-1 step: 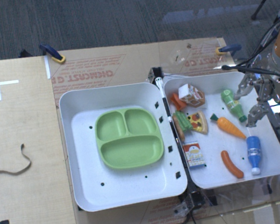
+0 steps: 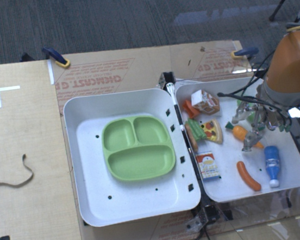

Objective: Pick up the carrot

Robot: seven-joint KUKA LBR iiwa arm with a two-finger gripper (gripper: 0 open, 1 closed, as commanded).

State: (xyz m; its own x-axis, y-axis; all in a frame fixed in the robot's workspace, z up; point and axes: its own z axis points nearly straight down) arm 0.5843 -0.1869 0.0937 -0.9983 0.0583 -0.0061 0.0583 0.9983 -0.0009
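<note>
Nearest the lens, at the bottom of the camera view, ran the front wall of the left bin [image 2: 140, 215], and in that bin a green divided plate [image 2: 139, 148] lay flat and bare. The right bin [image 2: 297, 179] held the clutter: toward its six o'clock an orange-red sausage [image 2: 249, 176] lay slantwise, with a small blue bottle [image 2: 273, 165] just beside it at about three o'clock from it. A small carton [image 2: 207, 166] sat at the bin's seven o'clock, a pizza slice [image 2: 212, 131] and a green-and-red toy [image 2: 196, 131] near its nine o'clock, and a brown wrapped item [image 2: 206, 101] toward eleven o'clock. The carrot [image 2: 240, 132], orange with a green tip at its nine o'clock end, lay near the bin's middle. The gripper [image 2: 253, 130] hung right over the carrot's three o'clock end, and from this slant I could not tell whether its jaws were spread or closed, nor whether the carrot sat between them. As a judgement, the grasp looked to be in hand but unproven. The risk was an off-centre bite: a rounded carrot caught at one end could squirt out or pivot as the arm rose. The bottle and sausage lay near enough at five o'clock that a stray finger might nudge them.
</note>
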